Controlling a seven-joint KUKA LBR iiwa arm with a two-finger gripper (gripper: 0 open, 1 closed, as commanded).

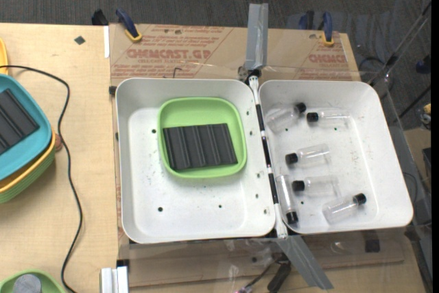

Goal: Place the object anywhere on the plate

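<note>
A green square plate (203,114) sits in the left white bin (137,168), toward its back. A dark ribbed rectangular pad (200,146) lies flat on the plate. In the right white bin (384,147) lie several clear plastic vials with black caps, among them one near the back (285,116), one in the middle (307,157) and one at the front right (344,208).
Brown cardboard (178,48) with clamps lies behind the bins. A grey bar (256,38) stands upright at the seam between them. On the wooden table to the left rest stacked teal and green plates (24,137) and a black cable (68,168).
</note>
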